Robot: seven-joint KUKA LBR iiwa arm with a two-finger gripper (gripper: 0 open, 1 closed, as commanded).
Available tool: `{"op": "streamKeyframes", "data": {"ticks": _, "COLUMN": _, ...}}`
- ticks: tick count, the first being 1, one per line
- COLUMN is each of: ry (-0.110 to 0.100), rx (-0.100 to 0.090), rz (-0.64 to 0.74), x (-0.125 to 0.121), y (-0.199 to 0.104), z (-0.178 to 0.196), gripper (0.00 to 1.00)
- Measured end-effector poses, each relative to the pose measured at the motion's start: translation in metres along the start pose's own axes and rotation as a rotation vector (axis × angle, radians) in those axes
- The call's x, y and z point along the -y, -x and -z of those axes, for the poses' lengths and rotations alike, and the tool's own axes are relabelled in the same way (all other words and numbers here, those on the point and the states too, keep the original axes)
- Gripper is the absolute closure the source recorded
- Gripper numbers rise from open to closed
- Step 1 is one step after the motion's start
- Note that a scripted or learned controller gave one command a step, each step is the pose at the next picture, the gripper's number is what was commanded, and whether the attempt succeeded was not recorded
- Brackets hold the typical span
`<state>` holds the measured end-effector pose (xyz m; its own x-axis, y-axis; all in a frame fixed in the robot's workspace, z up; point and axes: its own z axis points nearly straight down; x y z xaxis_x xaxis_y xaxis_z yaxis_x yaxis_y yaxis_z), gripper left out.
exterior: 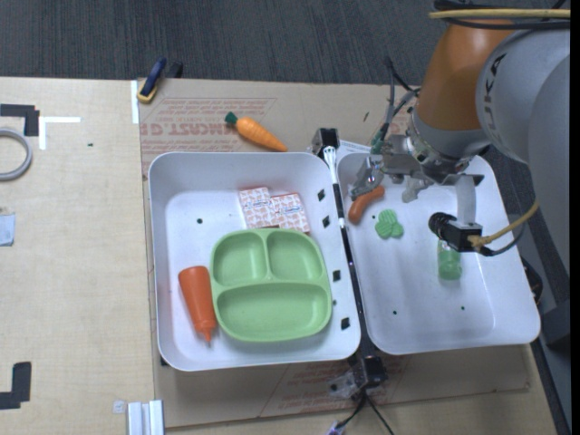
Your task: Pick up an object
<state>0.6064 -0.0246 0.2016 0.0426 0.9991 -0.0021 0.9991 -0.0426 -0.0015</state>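
Observation:
My gripper hangs low over the back left part of the right bin, below the arm's orange band. A small orange-red sausage-shaped toy lies just left of and below it, close to the bin's left wall. A small green lumpy piece rests right in front of the gripper. Farther right lies a pale green translucent object, partly under a black cable fitting. I see nothing held by the gripper.
The left bin holds a green divided plate, an orange carrot toy at its left and a red-and-white packet behind. Another carrot and a blue marker lie on the bench behind the bins.

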Motion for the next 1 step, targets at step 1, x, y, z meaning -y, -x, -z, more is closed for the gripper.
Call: {"op": "streamKeyframes", "data": {"ticks": 1, "ry": 0.0, "rx": 0.0, "rz": 0.0, "x": 0.0, "y": 0.0, "z": 0.0, "gripper": 0.0}}
